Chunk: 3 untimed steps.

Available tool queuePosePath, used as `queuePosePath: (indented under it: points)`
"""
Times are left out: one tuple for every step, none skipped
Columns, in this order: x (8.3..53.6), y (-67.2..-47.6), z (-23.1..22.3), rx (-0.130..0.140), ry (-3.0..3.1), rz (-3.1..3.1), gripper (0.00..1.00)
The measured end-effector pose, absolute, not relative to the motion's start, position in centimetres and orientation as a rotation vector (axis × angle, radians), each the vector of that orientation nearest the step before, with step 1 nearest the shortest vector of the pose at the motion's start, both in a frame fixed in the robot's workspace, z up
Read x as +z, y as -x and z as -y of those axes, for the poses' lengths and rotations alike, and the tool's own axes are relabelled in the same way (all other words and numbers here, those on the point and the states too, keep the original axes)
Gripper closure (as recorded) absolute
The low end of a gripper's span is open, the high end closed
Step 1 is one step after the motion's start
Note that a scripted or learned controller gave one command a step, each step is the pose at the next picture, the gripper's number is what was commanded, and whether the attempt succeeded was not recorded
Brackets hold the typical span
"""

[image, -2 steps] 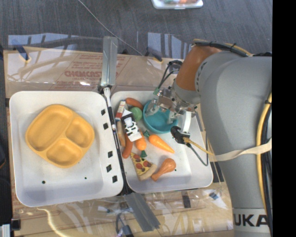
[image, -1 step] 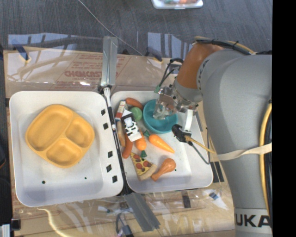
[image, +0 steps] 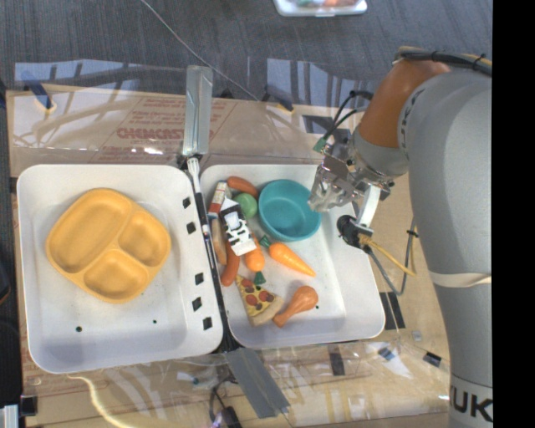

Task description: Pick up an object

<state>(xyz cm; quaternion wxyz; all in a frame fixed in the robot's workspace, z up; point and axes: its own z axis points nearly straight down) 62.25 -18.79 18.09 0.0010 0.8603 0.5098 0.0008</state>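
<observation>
Two white bins side by side. Left bin [image: 33, 251]: a yellow divided plate [image: 109, 242]. Right bin [image: 355, 292]: teal bowl [image: 288, 209], carrot [image: 291, 257], pizza slice [image: 257, 299], drumstick [image: 297, 304], bottle [image: 236, 227]. The gripper [image: 328, 199] hangs beside the bowl's right rim.

Table [image: 125, 125] top is tan, cardboard-like, with faint red print under a clear plastic sheet [image: 276, 109] that throws glare streaks. Grey tape strips [image: 198, 109] run between the bins at the far edge; another strip [image: 255, 380] lies at the near edge. Dark grey ribbed carpet floor [image: 100, 29] beyond the table. A white tray [image: 322, 7] sits at the top edge, contents unclear. Thin cable [image: 188, 46] crosses the floor. Light is even.
</observation>
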Motion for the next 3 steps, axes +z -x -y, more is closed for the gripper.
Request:
queuePosePath:
  points:
    - [19.1,-59.3,8.6,-0.005,-2.737,-1.552,1.00]
    - [27.7,-52.3,10.5,0.001,-2.872,-1.275,1.00]
    - [27.5,-52.3,10.5,-0.003,-2.873,-1.276,0.00]
